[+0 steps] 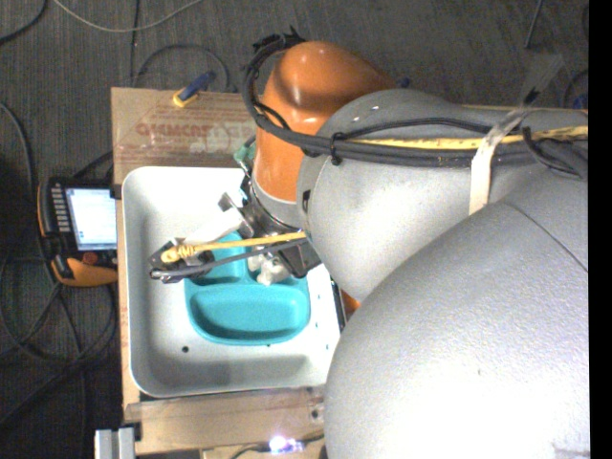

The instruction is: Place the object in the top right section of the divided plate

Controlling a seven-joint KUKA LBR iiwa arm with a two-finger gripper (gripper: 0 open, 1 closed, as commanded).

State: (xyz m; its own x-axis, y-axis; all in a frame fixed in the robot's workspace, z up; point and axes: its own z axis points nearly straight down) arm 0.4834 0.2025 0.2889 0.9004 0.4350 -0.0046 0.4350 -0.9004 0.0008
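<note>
A teal divided plate (251, 316) lies in the left white bin (143, 256). Its large near section faces the front, and its far sections are partly covered by the arm. My gripper (272, 258) hangs low over the plate's far right part, beneath the orange wrist band (311, 94). A small pale object (271, 274) shows just under the gripper, at the plate's far right section. Whether it is held or resting on the plate is not clear.
The grey arm covers the whole right side, including the second bin. A cardboard sheet (182, 132) lies behind the left bin with a small blue and yellow item (194, 87) on it. A handheld screen unit (81, 223) sits left of the bench.
</note>
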